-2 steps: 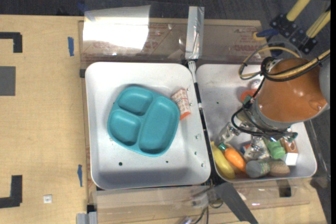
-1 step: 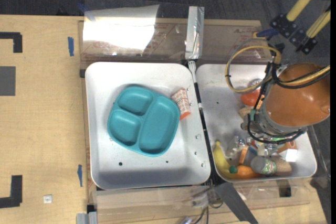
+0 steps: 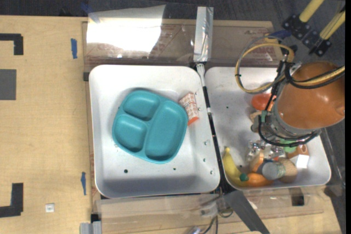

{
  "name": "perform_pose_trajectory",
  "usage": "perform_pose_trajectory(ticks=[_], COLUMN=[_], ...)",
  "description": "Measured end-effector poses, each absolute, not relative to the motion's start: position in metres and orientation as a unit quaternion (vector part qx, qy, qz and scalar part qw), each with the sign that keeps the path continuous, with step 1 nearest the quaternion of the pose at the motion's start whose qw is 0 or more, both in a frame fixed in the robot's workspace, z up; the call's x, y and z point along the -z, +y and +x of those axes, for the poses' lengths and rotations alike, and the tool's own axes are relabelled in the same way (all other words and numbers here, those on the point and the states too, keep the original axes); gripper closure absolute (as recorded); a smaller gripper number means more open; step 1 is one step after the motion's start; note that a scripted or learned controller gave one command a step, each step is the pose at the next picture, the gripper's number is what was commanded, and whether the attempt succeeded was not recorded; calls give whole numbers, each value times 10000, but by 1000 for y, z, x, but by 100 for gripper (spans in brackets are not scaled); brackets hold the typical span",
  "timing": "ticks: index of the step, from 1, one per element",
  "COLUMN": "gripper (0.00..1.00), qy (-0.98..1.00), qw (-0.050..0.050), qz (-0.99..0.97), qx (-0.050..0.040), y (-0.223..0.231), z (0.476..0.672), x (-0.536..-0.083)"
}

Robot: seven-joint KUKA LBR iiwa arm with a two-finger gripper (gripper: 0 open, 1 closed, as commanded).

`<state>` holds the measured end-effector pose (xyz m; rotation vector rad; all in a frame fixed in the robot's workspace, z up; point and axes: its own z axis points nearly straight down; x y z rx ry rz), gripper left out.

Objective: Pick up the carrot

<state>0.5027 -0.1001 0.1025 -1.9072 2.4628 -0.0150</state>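
Observation:
The carrot (image 3: 256, 178), orange with a small green end, lies along the front wall of the right bin (image 3: 230, 85), between a banana (image 3: 230, 164) and a grey-blue round object (image 3: 271, 171). My gripper (image 3: 259, 154) hangs low in that bin, just above and behind the carrot, under the arm's orange band (image 3: 310, 97). The arm's own body and cables hide much of the gripper. I see nothing held in it.
A beige item (image 3: 289, 170) and a white block (image 3: 302, 160) crowd the right bin's front corner. A red-orange object (image 3: 261, 101) lies further back. The left bin (image 3: 104, 118) bears a teal divided plate (image 3: 149, 126) and a small can (image 3: 190, 106).

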Motion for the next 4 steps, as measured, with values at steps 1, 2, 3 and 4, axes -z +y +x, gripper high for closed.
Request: perform_pose_trajectory(ticks=[1, 2, 3, 4], gripper=[100, 100, 100, 0], qy=[7358, 7190, 7047, 7063], qw=[58, 102, 43, 33], qz=[-6772, -6950, -7095, -7079], qx=[28, 29, 14, 2], y=[-101, -177, -124, -126], z=[484, 487, 482, 481], x=[-98, -92, -128, -126])
